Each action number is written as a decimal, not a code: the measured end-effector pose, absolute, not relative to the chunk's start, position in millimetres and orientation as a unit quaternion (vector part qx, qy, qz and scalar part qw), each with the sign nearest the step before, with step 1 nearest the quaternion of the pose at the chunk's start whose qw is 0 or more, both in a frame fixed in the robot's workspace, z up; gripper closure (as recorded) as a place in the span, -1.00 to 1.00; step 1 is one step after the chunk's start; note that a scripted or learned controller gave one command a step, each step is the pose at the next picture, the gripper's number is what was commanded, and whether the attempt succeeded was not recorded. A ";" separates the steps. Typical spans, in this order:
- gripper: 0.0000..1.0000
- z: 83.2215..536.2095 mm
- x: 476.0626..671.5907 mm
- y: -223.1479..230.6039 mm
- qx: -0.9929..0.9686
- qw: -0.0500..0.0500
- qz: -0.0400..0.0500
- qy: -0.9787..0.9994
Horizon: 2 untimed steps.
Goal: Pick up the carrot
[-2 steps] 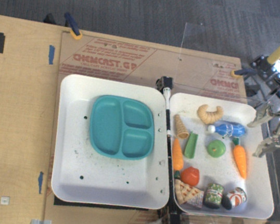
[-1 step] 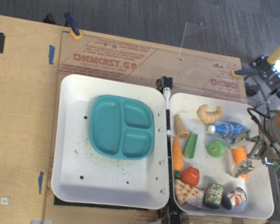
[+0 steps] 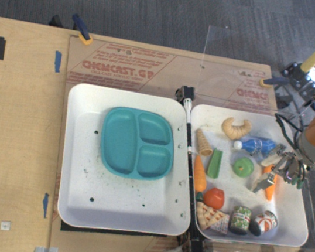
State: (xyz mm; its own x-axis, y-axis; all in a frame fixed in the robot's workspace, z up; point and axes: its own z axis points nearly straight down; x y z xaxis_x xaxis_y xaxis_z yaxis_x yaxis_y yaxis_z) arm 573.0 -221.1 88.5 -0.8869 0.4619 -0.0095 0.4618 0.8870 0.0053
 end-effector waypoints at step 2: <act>-1.00 89.7 511.2 -187.9 0.348 0.007 0.001 0.937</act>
